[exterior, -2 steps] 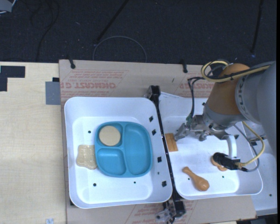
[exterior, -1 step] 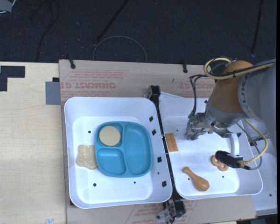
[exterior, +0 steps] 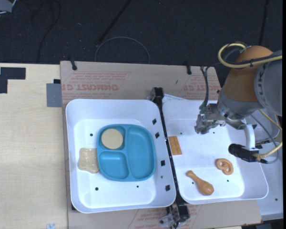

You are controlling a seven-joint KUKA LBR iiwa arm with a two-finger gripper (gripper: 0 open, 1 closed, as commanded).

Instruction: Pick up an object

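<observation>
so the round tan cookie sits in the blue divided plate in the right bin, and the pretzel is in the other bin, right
Not quite. The camera view shows the round tan cookie in the blue divided plastic plate in the left white bin, not the right. The small brown pretzel is in the other, right bin.

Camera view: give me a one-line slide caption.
Grey arm's gripper hovers over the right white bin, above a pretzel-shaped toy and tan wooden spoon; blue divided plate sits in the left bin.

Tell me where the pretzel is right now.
The pretzel lies in the right bin, near its right side, up and to the right of the wooden spoon.
</observation>
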